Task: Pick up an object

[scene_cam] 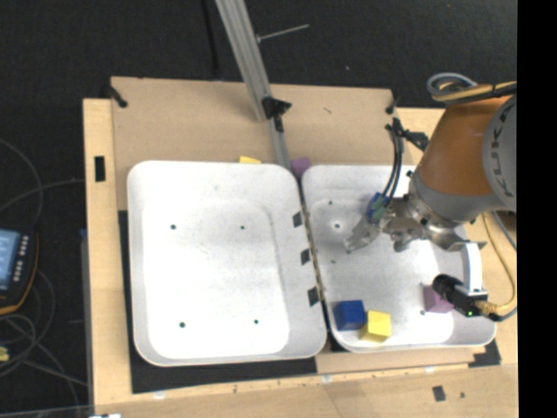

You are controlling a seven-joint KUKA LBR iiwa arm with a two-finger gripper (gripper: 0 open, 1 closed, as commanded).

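The right bin point(348, 190) held a blue cube point(349, 313) touching a yellow cube point(379, 324) by its near rim, and a purple block point(433, 299) toward its near right corner. The left bin point(209, 259) was smooth white plastic. The pincer point(376, 232) hung over the right bin's middle, spread wide (nothing between its fingers), well apart from the cubes.

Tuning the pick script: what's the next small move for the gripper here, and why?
Probably shift toward the near edge of the right white bin and descend over the blue cube. The two-finger gripper sits mid-bin above bare floor, nothing between its fingers; the cube lies beside a yellow block.
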